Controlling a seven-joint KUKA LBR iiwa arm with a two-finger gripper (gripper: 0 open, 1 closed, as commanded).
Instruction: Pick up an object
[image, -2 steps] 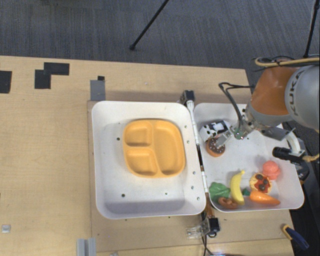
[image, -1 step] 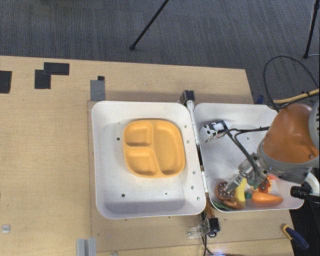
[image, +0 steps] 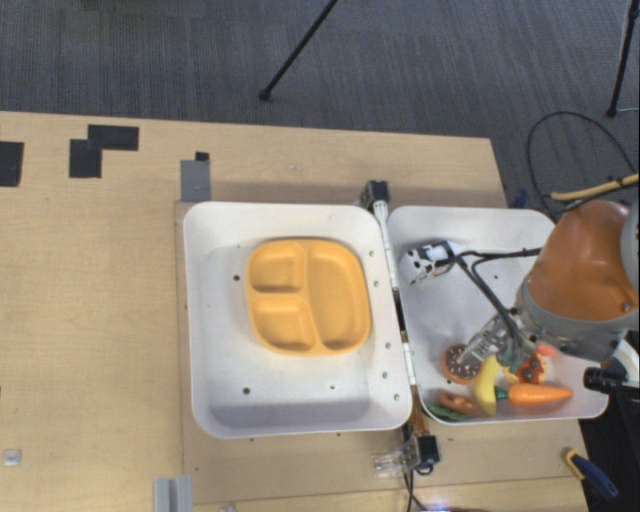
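bright even light, soft shadows, slight blur

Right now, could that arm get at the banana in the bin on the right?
Probably yes. The tool hangs right above the banana, near the front of the right bin. Crowding is the snag: a carrot and a round brown piece lie close against it.

A yellow banana (image: 487, 385), an orange carrot (image: 540, 395), a brown round item (image: 460, 364) and a reddish-brown piece (image: 455, 404) lie clustered together. The carrot lies flat, just right of the banana.
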